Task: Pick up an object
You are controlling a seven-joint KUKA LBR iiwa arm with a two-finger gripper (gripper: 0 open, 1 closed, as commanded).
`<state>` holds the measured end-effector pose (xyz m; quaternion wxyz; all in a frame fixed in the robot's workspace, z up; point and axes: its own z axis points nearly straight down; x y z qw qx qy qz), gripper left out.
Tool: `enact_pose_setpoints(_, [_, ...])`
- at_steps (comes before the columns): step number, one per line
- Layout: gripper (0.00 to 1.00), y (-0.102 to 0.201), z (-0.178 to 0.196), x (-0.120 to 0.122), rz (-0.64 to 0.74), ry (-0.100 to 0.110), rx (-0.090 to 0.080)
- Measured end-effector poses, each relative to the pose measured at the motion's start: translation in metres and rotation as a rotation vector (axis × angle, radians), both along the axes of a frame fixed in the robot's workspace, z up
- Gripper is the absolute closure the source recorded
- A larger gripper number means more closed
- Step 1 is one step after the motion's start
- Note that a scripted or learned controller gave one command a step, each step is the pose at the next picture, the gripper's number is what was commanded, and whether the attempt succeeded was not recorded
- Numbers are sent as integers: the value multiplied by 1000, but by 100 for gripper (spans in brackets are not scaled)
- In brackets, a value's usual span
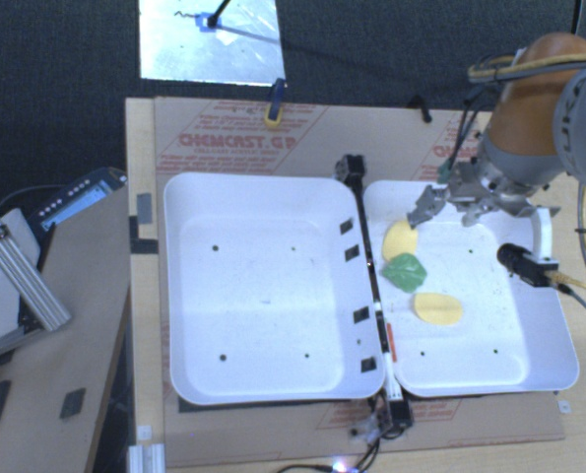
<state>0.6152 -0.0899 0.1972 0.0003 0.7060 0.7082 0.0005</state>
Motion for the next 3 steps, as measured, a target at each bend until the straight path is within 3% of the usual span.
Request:
enact_pose_setpoints(1, [0, -64, -105, -57, -9, 11, -1])
enact_pose_setpoints(2, [0, -24, -112, -27, 4, -3, -1])
enact_pose_setpoints(3, [0, 5, -110, -29, 1, -8, -5])
